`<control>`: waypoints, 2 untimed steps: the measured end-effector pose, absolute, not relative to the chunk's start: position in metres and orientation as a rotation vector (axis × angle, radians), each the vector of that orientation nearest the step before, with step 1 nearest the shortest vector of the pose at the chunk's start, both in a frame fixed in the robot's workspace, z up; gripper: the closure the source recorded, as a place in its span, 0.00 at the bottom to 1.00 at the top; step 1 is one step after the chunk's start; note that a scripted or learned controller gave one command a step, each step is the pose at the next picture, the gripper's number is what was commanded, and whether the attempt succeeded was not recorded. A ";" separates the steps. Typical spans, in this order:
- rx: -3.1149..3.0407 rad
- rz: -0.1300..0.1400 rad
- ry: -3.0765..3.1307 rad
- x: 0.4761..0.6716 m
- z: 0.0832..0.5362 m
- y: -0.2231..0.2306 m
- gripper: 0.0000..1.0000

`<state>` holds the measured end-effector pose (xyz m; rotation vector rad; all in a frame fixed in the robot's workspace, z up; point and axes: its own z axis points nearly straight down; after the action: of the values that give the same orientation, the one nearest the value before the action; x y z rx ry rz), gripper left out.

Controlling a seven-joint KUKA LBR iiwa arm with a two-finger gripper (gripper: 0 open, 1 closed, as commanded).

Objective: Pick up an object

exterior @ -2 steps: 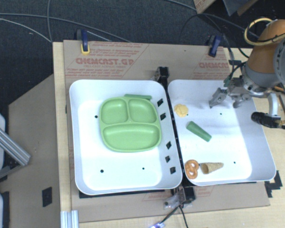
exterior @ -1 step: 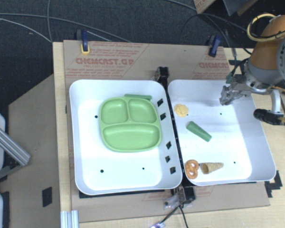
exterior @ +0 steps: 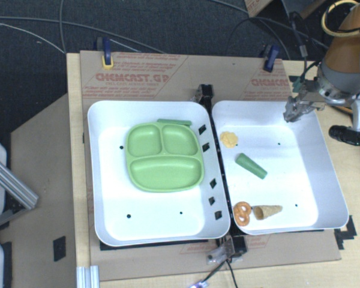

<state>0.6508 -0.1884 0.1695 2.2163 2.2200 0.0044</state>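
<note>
The left bin (exterior: 108, 179) on the worktop (exterior: 84, 161) holds a green divided plate (exterior: 164, 159), lying flat toward the bin's twelve o'clock half, with a thin green strip (exterior: 175, 122) peeking out just beyond its far rim. Across the black divider, the right bin (exterior: 312, 179) carries four small things. A pale yellow round piece (exterior: 229, 139) lies near its ten o'clock corner. A green cylinder (exterior: 251, 165) sits at about the middle, slanted, well apart from the rest. At six o'clock a pretzel (exterior: 242, 212) rests just beside a tan cone (exterior: 268, 211), the two nearly touching. The pincer (exterior: 294, 111) hangs over the right bin's one o'clock corner, apart from all four things; whether its fingers are parted or closed cannot be told.
</note>
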 end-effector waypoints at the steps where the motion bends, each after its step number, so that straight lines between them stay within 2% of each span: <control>1: 2.216 0.006 2.218 0.652 0.224 -0.189 1.00; 2: 2.216 0.003 2.229 0.647 0.236 -0.135 1.00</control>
<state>0.6467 -0.1345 0.2364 2.2163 2.2294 0.0027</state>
